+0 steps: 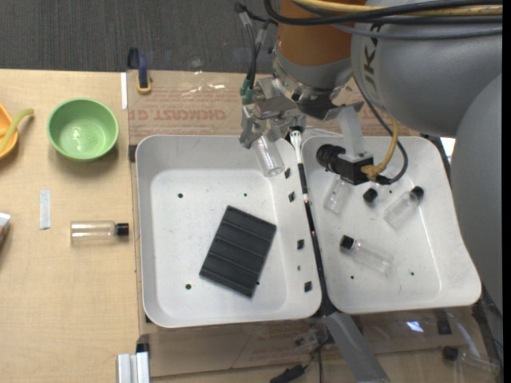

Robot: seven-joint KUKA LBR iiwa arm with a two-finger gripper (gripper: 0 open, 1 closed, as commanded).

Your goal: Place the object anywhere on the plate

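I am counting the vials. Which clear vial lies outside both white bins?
The black-capped clear vial lying on the wooden bench, left of the left bin. The other vials are over or inside the bins.

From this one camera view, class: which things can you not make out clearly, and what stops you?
- Gripper: its fingers blur against a clear vial, so the grip is unclear.
- Arm: cut off by the top and right edges.
- Orange object: cut by the left edge.
- Vials in the right bin: transparent, outlines faint.
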